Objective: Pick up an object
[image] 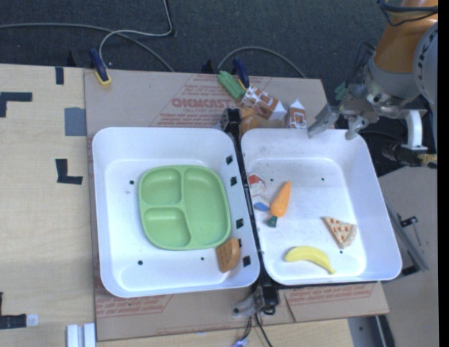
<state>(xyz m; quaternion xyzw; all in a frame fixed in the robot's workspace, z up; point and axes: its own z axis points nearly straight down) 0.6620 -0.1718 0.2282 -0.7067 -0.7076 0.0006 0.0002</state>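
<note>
My gripper (332,126) hangs over the far right rim of the right bin (369,186), open, with nothing between its two fingers. In that bin lie an orange carrot (280,198), a yellow banana (309,258) near the front, and a waffle-patterned wedge (340,230) at the right. A small red-and-white item (254,183) and a blue piece (262,207) sit by the bin's left wall. All of these lie well below and left of the gripper.
The left bin (116,215) holds a green divided plate (184,206) and a brown bread-like piece (228,254) at its front right corner. Small boxes (262,105) and a green clamp (232,84) lie on the cardboard behind the bins. Cables run across the dark floor.
</note>
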